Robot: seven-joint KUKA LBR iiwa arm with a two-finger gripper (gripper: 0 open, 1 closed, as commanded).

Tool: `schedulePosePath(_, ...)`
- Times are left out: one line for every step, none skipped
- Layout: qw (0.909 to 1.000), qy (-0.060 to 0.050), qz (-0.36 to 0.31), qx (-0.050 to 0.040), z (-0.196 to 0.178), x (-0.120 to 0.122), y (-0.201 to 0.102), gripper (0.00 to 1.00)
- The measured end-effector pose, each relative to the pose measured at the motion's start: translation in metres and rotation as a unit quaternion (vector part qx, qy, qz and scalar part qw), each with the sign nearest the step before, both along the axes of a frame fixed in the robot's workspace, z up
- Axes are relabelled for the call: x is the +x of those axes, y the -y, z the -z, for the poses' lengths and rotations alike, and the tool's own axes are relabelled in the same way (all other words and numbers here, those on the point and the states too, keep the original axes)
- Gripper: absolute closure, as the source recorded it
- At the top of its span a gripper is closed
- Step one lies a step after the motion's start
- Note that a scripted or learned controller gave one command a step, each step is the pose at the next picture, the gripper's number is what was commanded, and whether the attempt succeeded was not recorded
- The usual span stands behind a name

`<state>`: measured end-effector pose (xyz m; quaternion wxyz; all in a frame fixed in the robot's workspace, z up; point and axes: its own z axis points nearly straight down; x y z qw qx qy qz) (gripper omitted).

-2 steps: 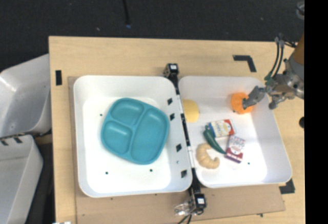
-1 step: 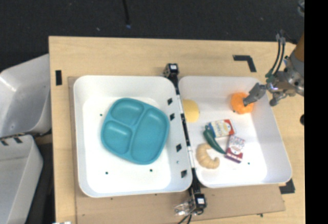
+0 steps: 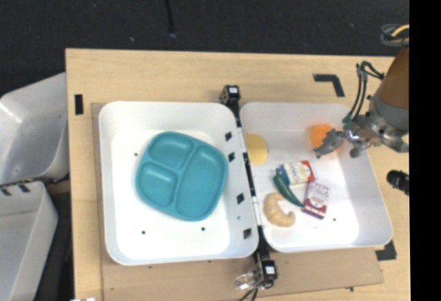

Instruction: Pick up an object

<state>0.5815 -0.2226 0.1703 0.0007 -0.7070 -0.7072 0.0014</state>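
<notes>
Claw (image 3: 342,141) of mine hangs low over the far right part of the right bin (image 3: 365,224), its two fingers spread apart with nothing between them. Just beside its left finger sits the orange ball-like object (image 3: 319,133), the nearest thing to take, resting on the bin floor close to the far wall.

To do this well, I judge that I should shift a little toward the left so the orange object lies squarely between my fingers, not off one tip, then go straight down before closing. It looks rounded, so an off-centre pinch would likely squirt it away toward the wall.

Further out lie a small white carton (image 3: 298,171), a green pod-shaped piece (image 3: 284,189), a red and white packet (image 3: 316,198), a pale croissant-like item (image 3: 279,211) and a yellow object (image 3: 256,149) against the divider. They are well apart from my target. In the left bin (image 3: 117,224) lies a teal divided plate (image 3: 182,175).

My wrist and arm are cut off at the frame's right side. The orange object's right flank is partly behind my finger, and I cannot tell whether we touch. The surface (image 3: 172,76) beyond is bare wood.
</notes>
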Motion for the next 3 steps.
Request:
schedulePosePath(1.0000, 0.001, 0.001, -0.0002, 0.062, 0.004, 0.001, 0.00)
schedulePosePath(1.0000, 0.004, 0.002, -0.0006, 0.065, 0.007, 0.003, 0.00)
schedulePosePath(1.0000, 0.008, 0.002, -0.0014, 0.052, 0.009, 0.004, 1.00)
